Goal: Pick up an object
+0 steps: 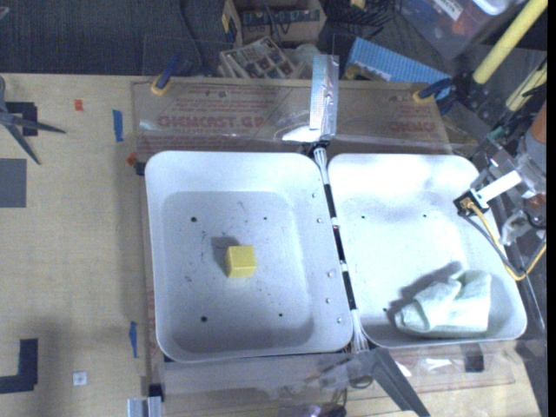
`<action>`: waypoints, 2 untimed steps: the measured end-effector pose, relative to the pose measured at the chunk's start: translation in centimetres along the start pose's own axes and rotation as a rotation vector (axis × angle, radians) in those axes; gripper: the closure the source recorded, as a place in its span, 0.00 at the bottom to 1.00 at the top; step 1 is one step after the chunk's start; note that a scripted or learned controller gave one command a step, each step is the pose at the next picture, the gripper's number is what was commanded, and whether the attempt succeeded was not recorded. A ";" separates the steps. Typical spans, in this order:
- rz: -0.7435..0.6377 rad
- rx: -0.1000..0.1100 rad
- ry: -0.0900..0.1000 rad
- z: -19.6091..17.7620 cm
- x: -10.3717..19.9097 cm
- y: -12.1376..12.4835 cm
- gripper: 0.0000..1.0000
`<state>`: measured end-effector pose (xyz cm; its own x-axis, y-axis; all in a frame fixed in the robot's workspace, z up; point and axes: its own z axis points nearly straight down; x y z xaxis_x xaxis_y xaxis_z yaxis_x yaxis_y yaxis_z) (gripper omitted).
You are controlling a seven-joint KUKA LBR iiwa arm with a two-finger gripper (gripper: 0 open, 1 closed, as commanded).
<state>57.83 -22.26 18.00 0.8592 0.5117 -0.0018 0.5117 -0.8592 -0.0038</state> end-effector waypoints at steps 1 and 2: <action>0.000 -0.001 0.000 -1.0 0.0 0.1 1.00; 0.326 -0.003 0.002 5.1 5.6 3.3 1.00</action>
<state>64.33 -22.25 12.91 0.9779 0.2092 -0.0004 0.2092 -0.9779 0.0000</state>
